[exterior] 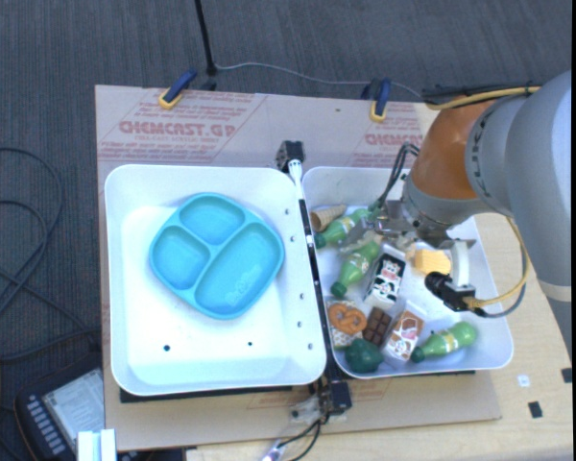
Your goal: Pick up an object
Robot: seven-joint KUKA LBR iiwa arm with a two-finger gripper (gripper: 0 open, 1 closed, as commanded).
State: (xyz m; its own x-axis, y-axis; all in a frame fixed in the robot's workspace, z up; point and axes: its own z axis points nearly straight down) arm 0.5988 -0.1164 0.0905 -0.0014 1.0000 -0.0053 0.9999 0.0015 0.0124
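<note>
The arm (480, 161) bent low over the right bin (494, 349); its pincer (396, 221), grip unclear, hung above green bottles (353, 248).

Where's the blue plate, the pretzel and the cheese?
blue plate (216, 254), camera view, ridge where its three sections meet.
pretzel (346, 318), camera view, middle of its twist.
cheese (430, 258), camera view, its yellow top face.

Small toy foods lie in a pile in the right bin (499, 349): green bottles (353, 268), a pretzel (346, 317), a cow-print carton (388, 279), a yellow cheese block (430, 258).
</note>
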